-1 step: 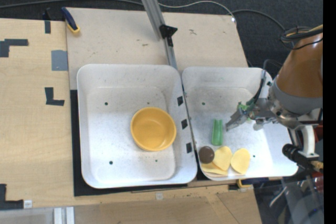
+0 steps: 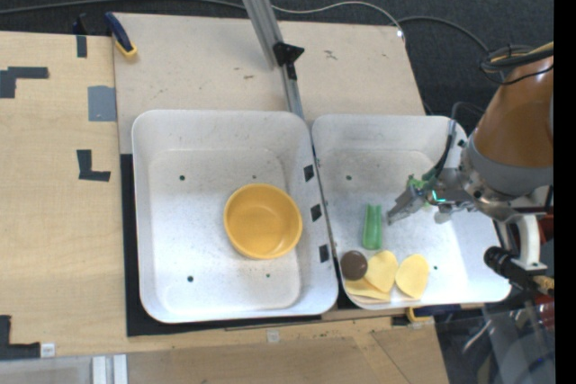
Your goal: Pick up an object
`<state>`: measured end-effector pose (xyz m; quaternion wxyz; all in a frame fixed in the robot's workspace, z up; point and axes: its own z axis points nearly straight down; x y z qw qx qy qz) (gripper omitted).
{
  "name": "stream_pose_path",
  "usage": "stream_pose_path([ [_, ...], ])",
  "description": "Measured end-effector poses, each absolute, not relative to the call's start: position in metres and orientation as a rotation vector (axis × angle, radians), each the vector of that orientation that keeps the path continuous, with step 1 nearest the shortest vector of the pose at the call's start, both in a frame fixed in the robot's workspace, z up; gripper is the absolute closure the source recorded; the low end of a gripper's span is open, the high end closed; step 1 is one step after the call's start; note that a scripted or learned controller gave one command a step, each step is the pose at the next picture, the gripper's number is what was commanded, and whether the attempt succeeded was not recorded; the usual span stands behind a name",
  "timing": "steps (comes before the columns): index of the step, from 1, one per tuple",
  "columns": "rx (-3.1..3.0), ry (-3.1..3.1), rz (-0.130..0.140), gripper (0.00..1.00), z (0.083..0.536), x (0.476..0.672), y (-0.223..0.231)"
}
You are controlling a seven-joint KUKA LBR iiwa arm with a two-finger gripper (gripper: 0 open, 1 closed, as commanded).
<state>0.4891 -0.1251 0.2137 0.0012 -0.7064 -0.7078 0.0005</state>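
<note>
Pick not done yet. Gripper (image 2: 400,209) hangs low in the right bin (image 2: 378,135), just right of the green block (image 2: 372,227); nothing visible between its fingers, and whether they are spread or closed cannot be told. Brown ball (image 2: 353,264) and yellow pieces (image 2: 396,274) lie near the bin's front edge. Yellow bowl (image 2: 262,220) sits in the left bin (image 2: 180,135). Grasp and lift remain.

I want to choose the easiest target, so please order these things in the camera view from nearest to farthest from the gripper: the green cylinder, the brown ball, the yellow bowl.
1. The green cylinder, in the right bin just left of the gripper.
2. The brown ball, at that bin's front left corner.
3. The yellow bowl, in the left bin.
</note>
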Motion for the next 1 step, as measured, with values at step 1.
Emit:
stream_pose_path([
  [1,-2.216,-2.217,0.008,0.00,0.1505,0.4849,-0.1288],
])
